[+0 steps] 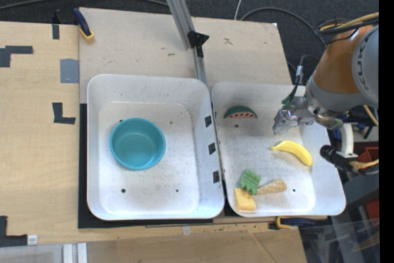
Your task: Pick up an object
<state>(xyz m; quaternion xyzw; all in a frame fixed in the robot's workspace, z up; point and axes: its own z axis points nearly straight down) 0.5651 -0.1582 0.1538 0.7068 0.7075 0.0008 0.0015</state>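
Five small items lie loose in the right bin [332,203], scattered apart, presumably so any one can be taken singly. Banana [293,151]: centre-right of that bin, the likeliest pick, nearest the tool. Gripper [284,122]: poised just up-bin from the banana, nothing between its fingers; whether they stand parted or closed cannot be told. Watermelon slice [239,113]: far end of the bin, well left of the banana. Green leafy piece [250,181], yellow block [244,200] and tan stick [271,187]: clustered at the near edge, touching or nearly so, awkward to separate. Teal bowl [138,143]: alone in the left bin [98,89]. No item blocks the banana.
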